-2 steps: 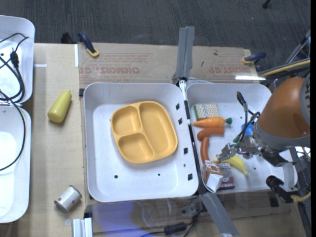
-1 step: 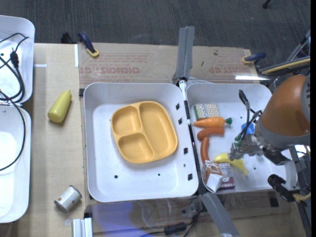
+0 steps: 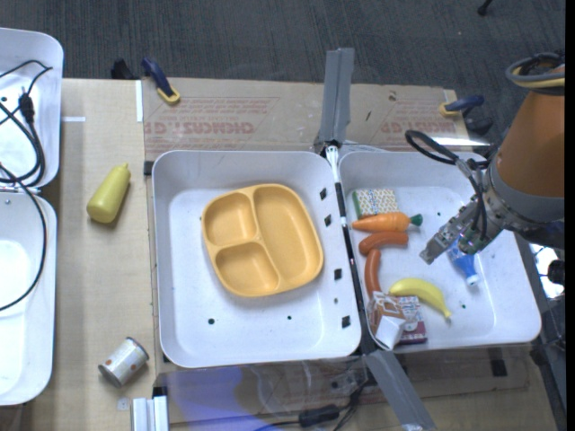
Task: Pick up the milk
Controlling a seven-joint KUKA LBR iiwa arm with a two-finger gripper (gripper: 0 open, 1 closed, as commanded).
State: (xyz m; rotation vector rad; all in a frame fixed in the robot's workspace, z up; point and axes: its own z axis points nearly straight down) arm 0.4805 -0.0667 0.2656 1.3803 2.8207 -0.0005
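Observation:
The milk (image 3: 398, 320) is a small brown and white carton lying on its side at the front left corner of the right bin (image 3: 503, 326). My gripper (image 3: 446, 240) hangs over the middle of that bin, above and to the right of the carton and well apart from it. Right beside the gripper, on its lower right, lies a blue and white tube (image 3: 465, 264). A yellow banana (image 3: 423, 294) lies between the gripper and the milk.
The right bin also holds a carrot (image 3: 386, 223), a red sausage (image 3: 372, 272) and a green patterned box (image 3: 375, 201). In the left bin (image 3: 180, 268) sits a yellow divided plate (image 3: 261, 239). A mustard bottle (image 3: 109, 194) and a can (image 3: 123, 360) lie on the bench at the left.

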